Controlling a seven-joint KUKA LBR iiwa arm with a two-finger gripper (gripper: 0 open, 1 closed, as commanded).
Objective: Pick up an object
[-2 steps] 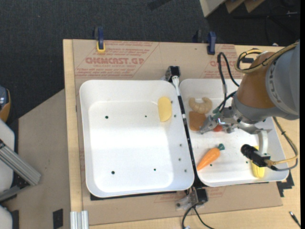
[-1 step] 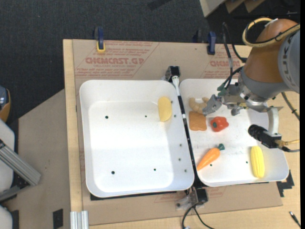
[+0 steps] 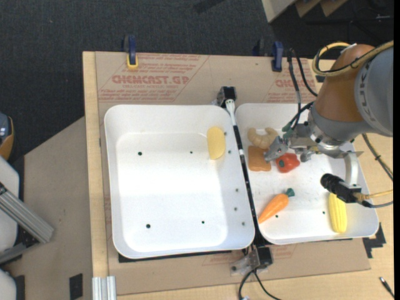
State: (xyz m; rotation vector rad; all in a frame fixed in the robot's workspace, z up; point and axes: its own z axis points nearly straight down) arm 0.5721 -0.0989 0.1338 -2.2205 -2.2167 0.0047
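A red tomato [image 3: 288,162] with a green top sits in the right bin [image 3: 312,225], just beside the grey arm's hand [image 3: 279,149]; whether the hand is apart or together cannot be told from here. Both white bins rest on a brown desk [image 3: 175,74]. The left bin [image 3: 169,230] holds a pale yellow potato [image 3: 216,142]. Nearby in the right bin lie a yellow corn cob [image 3: 337,214], an orange carrot [image 3: 273,206] and a tan bread piece [image 3: 258,158].

The KUKA arm [image 3: 369,99] is a rounded grey body with a glossy orange band [image 3: 340,95] above the wrist. Black and yellow cables [image 3: 325,58] loop beside it. A metallic gripper [image 3: 278,149] with dark fittings ends it.
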